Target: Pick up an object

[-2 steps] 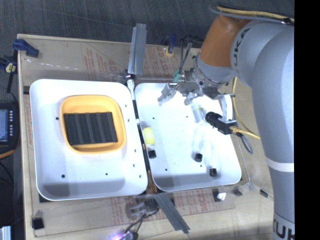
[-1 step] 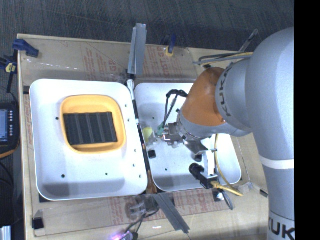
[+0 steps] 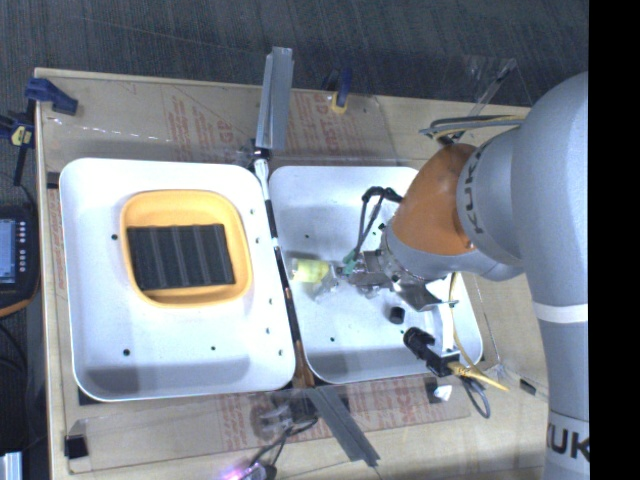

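A small yellow-green object [image 3: 309, 268] lies near the left wall of the right bin [image 3: 330, 203]. My gripper [image 3: 343, 272] is low in that bin, just to the right of the object and touching or nearly touching it. The orange-banded wrist [image 3: 435, 218] hangs over the middle and right of the bin and hides the floor under it. I cannot make out whether the object is between the fingers.
The left bin [image 3: 90, 298] holds a yellow-orange tray with a black ribbed insert [image 3: 182, 253]. A metal divider bar [image 3: 272, 98] runs between the bins at the back. A dark device [image 3: 15, 253] sits off the bench's left edge.
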Robot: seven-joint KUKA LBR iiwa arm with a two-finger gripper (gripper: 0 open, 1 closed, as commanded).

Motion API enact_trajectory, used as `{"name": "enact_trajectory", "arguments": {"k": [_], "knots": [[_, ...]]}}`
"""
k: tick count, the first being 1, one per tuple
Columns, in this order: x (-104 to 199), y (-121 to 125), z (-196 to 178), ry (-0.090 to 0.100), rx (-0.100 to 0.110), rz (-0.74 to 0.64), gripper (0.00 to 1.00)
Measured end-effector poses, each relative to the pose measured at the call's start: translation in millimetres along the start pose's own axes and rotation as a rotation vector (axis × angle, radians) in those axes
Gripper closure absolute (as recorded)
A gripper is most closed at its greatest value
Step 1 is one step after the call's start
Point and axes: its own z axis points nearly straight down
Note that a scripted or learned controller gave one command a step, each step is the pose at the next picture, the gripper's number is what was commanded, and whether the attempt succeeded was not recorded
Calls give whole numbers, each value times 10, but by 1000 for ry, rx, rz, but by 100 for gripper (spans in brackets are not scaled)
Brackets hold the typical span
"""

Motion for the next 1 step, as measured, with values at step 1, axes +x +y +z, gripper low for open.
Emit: {"name": "enact_trajectory", "arguments": {"k": [1], "knots": [[473,123,-18,-12,-2,-6,0]]}}
